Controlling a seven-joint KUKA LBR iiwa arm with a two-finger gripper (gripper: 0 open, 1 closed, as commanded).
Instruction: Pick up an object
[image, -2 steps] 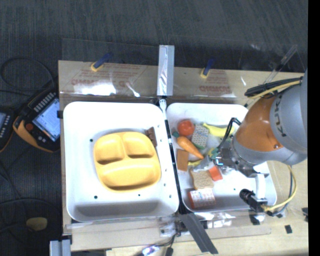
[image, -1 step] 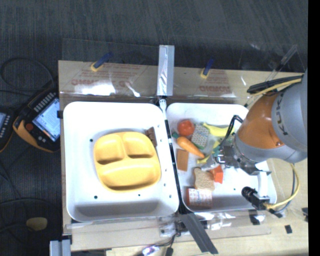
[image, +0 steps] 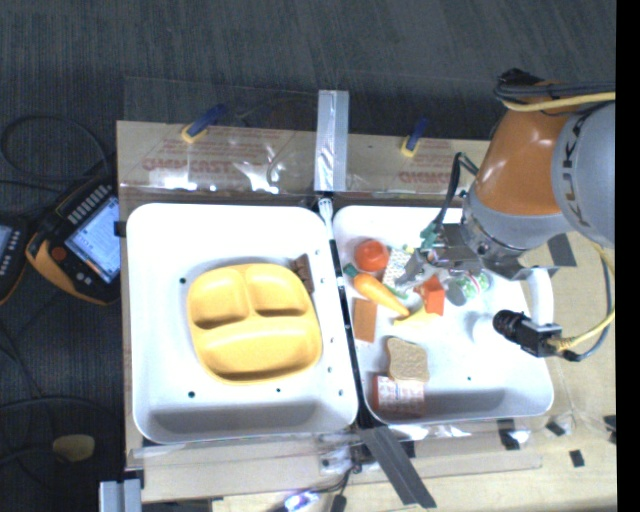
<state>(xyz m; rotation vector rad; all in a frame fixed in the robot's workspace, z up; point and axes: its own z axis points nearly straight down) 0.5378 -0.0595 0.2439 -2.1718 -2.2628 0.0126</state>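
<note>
The right bin (image: 520, 385) is crowded at its left wall, with bare floor toward its right. The gripper (image: 432, 268) hangs just above the red block (image: 433, 297); whether it grips cannot be told.

Two bins sit side by side on the bench (image: 140, 140). The left bin (image: 160, 400) holds a divided tray (image: 254, 320) at its middle. The right bin (image: 500, 395) holds a cluster of small things toward its left side: a ball (image: 371, 254) at the back, a carrot (image: 378, 291) just before it, a bread slice (image: 407, 360) nearer the front.
</note>
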